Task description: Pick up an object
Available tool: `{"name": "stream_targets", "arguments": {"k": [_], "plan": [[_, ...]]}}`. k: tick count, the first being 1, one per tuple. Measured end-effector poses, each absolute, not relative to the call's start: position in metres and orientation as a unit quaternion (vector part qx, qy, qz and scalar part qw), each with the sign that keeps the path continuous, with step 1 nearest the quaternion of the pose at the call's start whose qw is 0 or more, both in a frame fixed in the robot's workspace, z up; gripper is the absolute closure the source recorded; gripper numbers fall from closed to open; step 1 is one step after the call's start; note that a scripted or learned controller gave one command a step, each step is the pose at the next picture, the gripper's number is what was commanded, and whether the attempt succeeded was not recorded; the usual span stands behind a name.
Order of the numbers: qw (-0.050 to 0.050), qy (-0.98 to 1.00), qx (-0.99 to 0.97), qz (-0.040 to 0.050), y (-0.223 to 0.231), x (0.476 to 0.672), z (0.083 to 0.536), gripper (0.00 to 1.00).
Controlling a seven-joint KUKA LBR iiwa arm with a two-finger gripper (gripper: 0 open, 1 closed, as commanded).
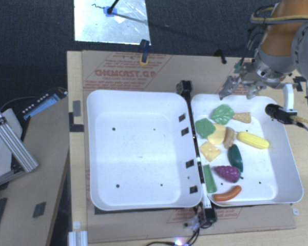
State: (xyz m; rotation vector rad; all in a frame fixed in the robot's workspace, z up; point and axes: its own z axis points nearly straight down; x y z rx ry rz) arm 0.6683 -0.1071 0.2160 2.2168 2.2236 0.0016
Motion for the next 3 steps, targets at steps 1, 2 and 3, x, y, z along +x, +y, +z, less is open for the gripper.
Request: {"name": "stream_targets", "arguments": {"k": [1,2,3], "plan": [[-0.002,0.708,0.707,-0.0014,-0.124,0.667,0.093,0.0],[0.003,0.708,0.706,0.0016,-0.124,0.67,0.112,1.0],[0.0,0.709,0.705,0.0002,-0.092,0.659,0.084,1.0]]}}
